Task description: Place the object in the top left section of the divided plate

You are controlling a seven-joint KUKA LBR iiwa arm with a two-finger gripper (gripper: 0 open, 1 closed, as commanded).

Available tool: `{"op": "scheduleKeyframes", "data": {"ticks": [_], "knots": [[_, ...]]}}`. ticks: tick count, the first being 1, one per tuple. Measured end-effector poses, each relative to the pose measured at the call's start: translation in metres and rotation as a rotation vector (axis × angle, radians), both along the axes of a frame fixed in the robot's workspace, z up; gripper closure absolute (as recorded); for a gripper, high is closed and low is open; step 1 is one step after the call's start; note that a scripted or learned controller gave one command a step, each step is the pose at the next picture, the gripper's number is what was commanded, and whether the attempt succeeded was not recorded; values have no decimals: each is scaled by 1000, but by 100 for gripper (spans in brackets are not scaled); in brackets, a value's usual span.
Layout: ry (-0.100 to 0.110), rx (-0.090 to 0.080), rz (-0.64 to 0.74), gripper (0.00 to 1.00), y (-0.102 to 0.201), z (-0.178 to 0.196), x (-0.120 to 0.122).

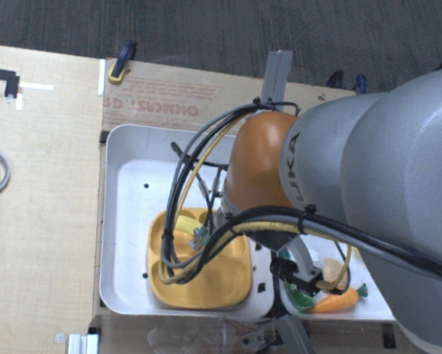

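One divided plate (217,286), yellow, sits in white bin (124,201); yellow object (187,226) already in plate's upper-left section, I judge. End effector hidden behind arm (377,181), state unclear. Carrot (334,300) right of plate. I'd lift straight, avoid dragging cables (195,201) across plate.

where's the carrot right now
The carrot lies low on the right of the camera view, in the right bin, right of the yellow divided plate.

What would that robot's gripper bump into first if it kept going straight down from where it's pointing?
Probably the yellow divided plate in the left white bin. The gripper itself is hidden behind the arm's orange band and cables, so depth is uncertain.
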State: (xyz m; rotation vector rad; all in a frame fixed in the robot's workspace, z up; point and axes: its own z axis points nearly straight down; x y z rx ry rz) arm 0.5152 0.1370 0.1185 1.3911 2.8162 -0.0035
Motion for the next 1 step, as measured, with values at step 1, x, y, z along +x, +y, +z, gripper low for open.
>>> {"op": "scheduleKeyframes", "data": {"ticks": [1], "knots": [[-1, 0, 132, 100, 57, 99, 62]]}}
